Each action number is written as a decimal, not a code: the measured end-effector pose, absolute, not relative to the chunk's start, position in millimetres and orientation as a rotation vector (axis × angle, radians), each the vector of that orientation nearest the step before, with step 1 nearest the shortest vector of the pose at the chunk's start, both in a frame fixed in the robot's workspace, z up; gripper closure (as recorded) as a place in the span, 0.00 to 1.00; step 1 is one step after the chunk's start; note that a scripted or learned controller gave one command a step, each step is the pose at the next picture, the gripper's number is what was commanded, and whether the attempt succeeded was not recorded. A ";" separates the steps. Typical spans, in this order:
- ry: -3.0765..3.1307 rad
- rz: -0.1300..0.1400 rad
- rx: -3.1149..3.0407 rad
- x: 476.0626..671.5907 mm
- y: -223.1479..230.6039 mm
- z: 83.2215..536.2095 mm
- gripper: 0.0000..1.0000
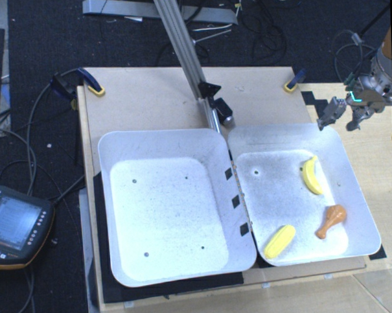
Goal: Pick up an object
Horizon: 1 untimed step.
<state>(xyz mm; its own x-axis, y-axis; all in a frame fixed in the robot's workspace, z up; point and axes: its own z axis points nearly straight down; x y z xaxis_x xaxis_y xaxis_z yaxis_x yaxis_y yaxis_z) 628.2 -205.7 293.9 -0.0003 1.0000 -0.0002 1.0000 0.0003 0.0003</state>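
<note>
The gripper (343, 115) hangs spread and empty above the right bin's (273, 143) far right corner. Inside lie a banana (311, 175), a drumstick (331, 220) and a corn cob (279, 241).

Speckled matt white bins (163, 147) sit on a pale wooden bench (154, 96).

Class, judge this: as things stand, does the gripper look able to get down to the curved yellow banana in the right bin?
Probably yes. The gripper hangs open above the bin's far right corner, and the curved yellow banana lies uncovered, apart from the other items.
</note>
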 end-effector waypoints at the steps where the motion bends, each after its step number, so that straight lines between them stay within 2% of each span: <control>1: 2.222 0.000 2.221 628.2 -205.6 293.8 0.00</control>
<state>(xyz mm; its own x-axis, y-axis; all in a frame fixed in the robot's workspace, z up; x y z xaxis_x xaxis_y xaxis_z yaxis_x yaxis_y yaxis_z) 628.2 -205.6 293.8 -0.0003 1.0000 -0.0002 1.0000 0.0003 0.0002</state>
